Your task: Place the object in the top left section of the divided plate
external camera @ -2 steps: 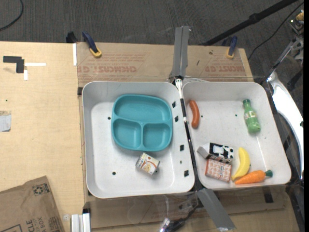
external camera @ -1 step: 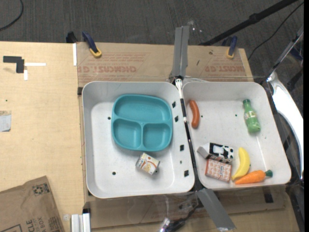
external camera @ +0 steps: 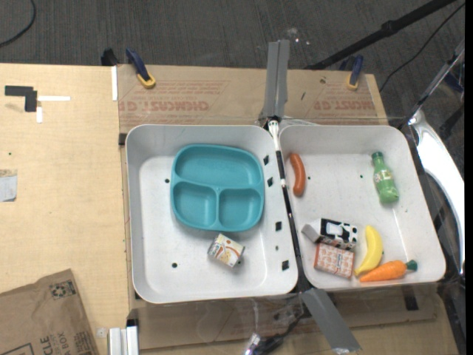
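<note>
Seen from above: teal divided plate (external camera: 218,167) on the floor of the left white bin (external camera: 148,257), one wide section along its far side and two smaller ones along its near side. Just beside the plate's near rim, toward the camera, a small printed carton (external camera: 225,251), tilted on its side on the bin floor and resting in none of the plate's sections.

To the right of the plate, past the divide between the bins, the right white bin (external camera: 332,161) with a sausage (external camera: 298,174) closest to the plate. Farther right of the plate, a green bottle (external camera: 384,178) lying flat. Right of the plate and nearer the camera, a black-and-white carton (external camera: 340,231) touching a reddish box (external camera: 333,259), with a banana (external camera: 371,248) just beside both and a carrot (external camera: 384,271) at the banana's lower end.

Well right of the plate, beyond the right bin's outer wall, a pale curved stretch of the arm (external camera: 436,161). Impossible to tell how far open the gripper stands or whether it has hold of anything.
</note>
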Motion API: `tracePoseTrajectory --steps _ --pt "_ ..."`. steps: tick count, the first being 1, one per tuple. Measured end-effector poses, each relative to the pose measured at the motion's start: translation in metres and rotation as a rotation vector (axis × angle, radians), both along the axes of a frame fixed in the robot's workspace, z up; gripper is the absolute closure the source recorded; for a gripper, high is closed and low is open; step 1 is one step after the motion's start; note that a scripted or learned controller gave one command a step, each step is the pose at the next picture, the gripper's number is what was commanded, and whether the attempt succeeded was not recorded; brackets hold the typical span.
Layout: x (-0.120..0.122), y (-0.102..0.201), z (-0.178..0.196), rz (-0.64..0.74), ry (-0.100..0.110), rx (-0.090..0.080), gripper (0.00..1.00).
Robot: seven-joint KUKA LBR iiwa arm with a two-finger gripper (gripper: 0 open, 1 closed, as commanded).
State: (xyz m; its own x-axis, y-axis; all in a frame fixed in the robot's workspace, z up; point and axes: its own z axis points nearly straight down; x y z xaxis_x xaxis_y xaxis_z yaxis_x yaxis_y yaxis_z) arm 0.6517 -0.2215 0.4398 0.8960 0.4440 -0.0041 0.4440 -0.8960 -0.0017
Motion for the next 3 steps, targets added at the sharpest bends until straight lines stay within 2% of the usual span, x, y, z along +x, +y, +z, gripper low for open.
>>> tracePoseTrajectory --steps 3 --pt "-0.0001 0.0004 0.0001 0.061 0.001 0.001 1.00"
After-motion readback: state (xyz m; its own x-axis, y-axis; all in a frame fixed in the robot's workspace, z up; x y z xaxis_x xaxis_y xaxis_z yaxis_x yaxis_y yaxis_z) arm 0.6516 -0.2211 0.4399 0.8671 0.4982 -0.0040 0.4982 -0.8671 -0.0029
